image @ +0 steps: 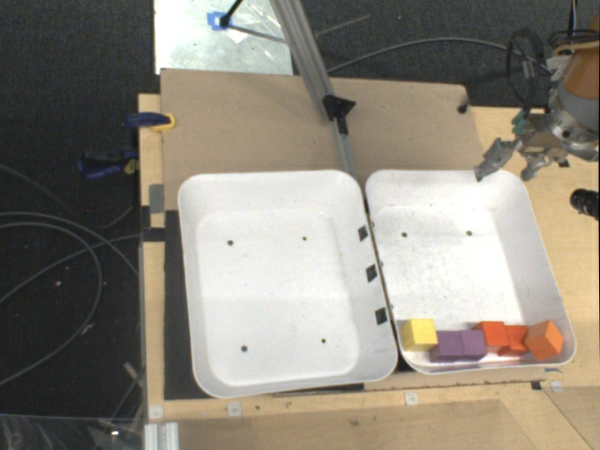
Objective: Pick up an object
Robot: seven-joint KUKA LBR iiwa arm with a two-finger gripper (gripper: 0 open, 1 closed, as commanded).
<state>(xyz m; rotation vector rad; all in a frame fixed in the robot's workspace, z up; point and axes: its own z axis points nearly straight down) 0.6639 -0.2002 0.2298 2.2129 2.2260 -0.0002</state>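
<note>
while the jaws [511,160] hung over the far right corner of the right bin [536,223], they stood spread apart with nothing between them, one dark finger reaching down-left toward the bin's far rim and the other set to its right. the arm [574,101] came in from the right edge, its orange band showing above the wrist. the blocks sat well apart from the jaws, all crowded in a row against the near wall of the right bin: a yellow block [419,333] at the left end, a purple block [458,345] touching it, then a red-orange block [501,337], and an orange block [545,339] tilted in the near right corner. that row left little room on its near side, since the blocks pressed close to the rim, but the whole floor of the bin beyond them lay open up to the far wall. the left bin [192,251] lay beside it, the two rims touching along the middle seam, where small black tabs [371,273] were set. a grey pole [302,40] slanted down from the top of the view and ended at the far end of that seam. the brown table [253,120] showed bare behind both bins, and a blue clamp [148,120] gripped its left edge.
</note>
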